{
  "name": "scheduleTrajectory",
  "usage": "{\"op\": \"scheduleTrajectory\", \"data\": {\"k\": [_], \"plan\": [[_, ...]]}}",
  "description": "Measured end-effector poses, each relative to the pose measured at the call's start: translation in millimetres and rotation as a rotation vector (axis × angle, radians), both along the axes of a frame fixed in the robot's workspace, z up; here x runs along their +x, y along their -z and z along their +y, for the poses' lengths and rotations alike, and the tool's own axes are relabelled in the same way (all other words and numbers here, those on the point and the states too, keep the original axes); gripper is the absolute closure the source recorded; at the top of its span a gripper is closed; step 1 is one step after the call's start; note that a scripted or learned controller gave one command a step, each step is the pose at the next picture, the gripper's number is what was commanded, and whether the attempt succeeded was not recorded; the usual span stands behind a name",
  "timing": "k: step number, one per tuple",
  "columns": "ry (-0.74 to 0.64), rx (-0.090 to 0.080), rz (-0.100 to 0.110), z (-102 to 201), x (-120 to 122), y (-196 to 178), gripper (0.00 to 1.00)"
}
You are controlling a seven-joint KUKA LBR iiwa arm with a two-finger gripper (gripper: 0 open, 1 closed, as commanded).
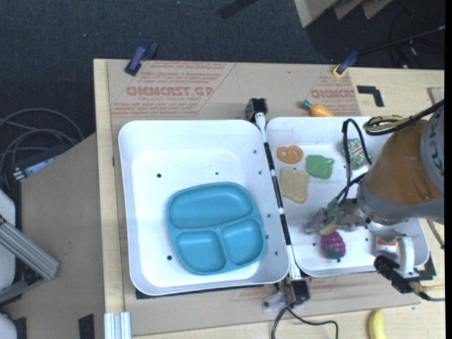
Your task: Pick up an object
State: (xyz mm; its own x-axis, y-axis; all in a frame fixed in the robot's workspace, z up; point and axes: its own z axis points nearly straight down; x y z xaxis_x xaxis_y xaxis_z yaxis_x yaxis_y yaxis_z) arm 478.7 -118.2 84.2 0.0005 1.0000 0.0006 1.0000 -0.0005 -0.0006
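Right, down over the right bin (304,263) we go, where the arm (402,175) reaches in from the right with its orange band broad across the bin's right half. Low in that bin the gripper (326,221) sits just above a purple fruit toy (333,244), a grape-like cluster with a small green bit at its near end. Its long axis runs roughly near to far, tilted a little, the green tip pointing to the near edge of the bin. The gripper's dark parts spread out to the left over the white floor; whether they are apart or together I cannot tell from this angle, and nothing is clearly seen between them. The purple toy lies just on the near side of the gripper, very close, perhaps touching, though that is hard to judge.

Farther off in the same bin lie a tan bread slice (294,185), a green leafy piece (319,166) to its right, and an orange pretzel (289,154) at the far end. A small carrot (319,109) rests on the bench beyond the bin's far rim. Over in the left bin (141,189) lies a blue divided plate (215,226), three compartments, set slightly askew.
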Motion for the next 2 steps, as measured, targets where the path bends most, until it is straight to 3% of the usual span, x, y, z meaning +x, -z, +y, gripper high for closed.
{"op": "scheduleTrajectory", "data": {"k": [1, 2], "plan": [[-0.002, 0.0, -0.001, 26, 39, 0, 0.0], [-0.001, -0.001, -0.001, 22, 81, 0, 0.0]]}}
